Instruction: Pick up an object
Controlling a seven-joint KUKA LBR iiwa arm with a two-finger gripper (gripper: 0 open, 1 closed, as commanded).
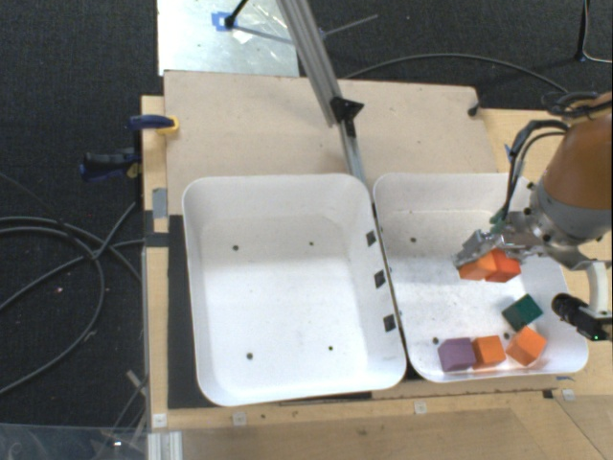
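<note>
the orange block [489,266] sits between the fingers of the gripper [484,254], clamped, over the right bin [421,214] near its right edge. a green block [522,311], purple block [456,354] and two further orange blocks [488,351] [526,346] lie along that bin's near edge, toward the right corner.

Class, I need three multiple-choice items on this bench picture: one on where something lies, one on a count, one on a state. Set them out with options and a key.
1. Where does the purple block lie?
A. left bin
B. right bin, near front edge
C. on the bench board

2. How many orange blocks show in the right bin?
A. one
B. three
C. five

3. How does the pincer stand to the orange block below it?
A. right at it, low in the bin
B. high above the left bin
C. out over the floor

Key: B, it sits by the right bin's front rim; B, one at the pincer, two at front; A, the pincer's tip meets that block.
</note>
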